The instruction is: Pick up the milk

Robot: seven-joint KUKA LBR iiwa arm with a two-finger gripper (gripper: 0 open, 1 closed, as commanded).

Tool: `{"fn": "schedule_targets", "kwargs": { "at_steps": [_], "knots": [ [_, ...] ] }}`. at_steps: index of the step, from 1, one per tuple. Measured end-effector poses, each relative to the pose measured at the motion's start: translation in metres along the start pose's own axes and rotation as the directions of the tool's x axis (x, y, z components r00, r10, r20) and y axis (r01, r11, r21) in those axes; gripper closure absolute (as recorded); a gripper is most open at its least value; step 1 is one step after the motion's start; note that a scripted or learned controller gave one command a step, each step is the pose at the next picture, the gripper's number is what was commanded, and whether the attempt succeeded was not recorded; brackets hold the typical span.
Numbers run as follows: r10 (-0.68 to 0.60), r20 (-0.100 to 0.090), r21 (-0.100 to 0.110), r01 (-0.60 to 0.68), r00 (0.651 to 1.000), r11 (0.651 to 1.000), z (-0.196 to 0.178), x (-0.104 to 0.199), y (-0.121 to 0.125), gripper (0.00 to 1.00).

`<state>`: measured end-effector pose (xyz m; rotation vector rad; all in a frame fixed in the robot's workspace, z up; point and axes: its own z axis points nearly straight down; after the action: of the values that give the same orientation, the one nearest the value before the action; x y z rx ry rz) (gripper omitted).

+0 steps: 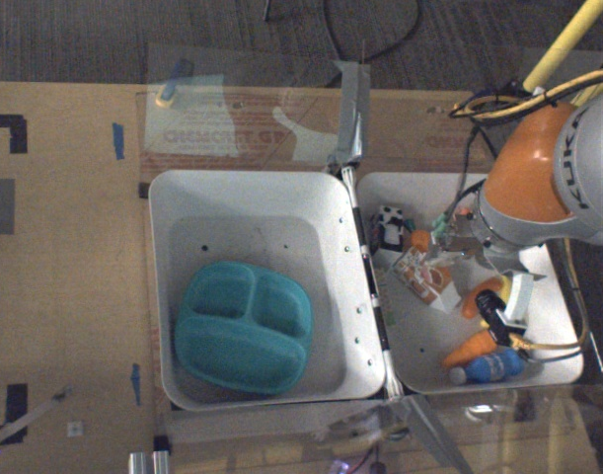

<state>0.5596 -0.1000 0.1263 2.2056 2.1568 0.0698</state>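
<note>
The milk (388,228) is a small carton with black and white cow patches. It stands in the right bin (558,363) at its far left corner, close to the wall shared with the left bin. My gripper (451,240) hangs over the middle of the right bin, a short way right of the milk and apart from it, under the orange-banded wrist (526,171). Nothing shows between its fingers. An orange piece (419,240) lies between the milk and the gripper.
A brown and white snack packet (425,276) lies just below the gripper. An orange carrot (469,348), a blue bottle (494,366) and another orange item (482,295) sit at the near right. The left bin (173,205) holds a teal divided plate (244,327).
</note>
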Motion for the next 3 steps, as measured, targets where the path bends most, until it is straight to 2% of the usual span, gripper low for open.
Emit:
{"fn": "schedule_targets", "kwargs": {
  "at_steps": [1, 2, 3],
  "knots": [
    [0.001, 0.001, 0.001, -0.001, 1.000, 1.000, 0.001, -0.001, 0.000, 0.00],
    [-0.072, -0.004, 0.012, 0.072, 0.997, 0.997, 0.012, -0.006, -0.028, 0.00],
    [-0.068, -0.006, 0.003, 0.068, 0.998, 0.998, -0.002, -0.006, -0.024, 1.00]
  ]
}}
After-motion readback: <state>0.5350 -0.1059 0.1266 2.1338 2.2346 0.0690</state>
